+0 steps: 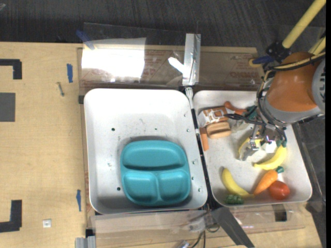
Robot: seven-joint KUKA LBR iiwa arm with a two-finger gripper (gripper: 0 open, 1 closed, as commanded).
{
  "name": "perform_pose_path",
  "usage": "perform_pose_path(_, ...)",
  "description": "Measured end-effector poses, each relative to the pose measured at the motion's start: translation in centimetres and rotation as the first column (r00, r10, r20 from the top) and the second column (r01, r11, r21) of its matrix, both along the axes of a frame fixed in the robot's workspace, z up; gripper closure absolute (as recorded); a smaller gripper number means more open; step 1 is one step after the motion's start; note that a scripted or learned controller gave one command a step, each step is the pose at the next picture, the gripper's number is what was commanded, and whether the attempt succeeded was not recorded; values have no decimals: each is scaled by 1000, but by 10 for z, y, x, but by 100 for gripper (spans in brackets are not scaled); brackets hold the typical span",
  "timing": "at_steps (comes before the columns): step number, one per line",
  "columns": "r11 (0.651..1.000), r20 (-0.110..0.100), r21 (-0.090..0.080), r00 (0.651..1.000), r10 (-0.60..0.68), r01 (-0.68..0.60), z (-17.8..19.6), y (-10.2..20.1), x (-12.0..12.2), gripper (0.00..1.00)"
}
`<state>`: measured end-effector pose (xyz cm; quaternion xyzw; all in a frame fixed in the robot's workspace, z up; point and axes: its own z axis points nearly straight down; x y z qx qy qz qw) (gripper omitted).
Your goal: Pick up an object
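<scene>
Best lowered straight and slowly, centring on the banana [271, 160] lying just beside and below the gripper [257, 144] in the right bin [302, 182], whose pincer opening cannot be told and apparently holds nothing.

We take this for a robotics lab: two shallow white plastic bins [103, 112] sit side by side on a pale plywood bench [36, 138] marked with black tape corners [14, 68], clear taped shields [134, 61] behind, dark carpet [155, 4] beyond.
</scene>
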<state>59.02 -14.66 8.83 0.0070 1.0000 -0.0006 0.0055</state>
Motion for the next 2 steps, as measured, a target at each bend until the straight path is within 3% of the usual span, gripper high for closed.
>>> perform_pose_path(1,1000,-4,1,1000,-23,23,0,20,-48,0)
perform_pose_path(2,1000,4,0,1000,-21,21,12,21,-45,100)
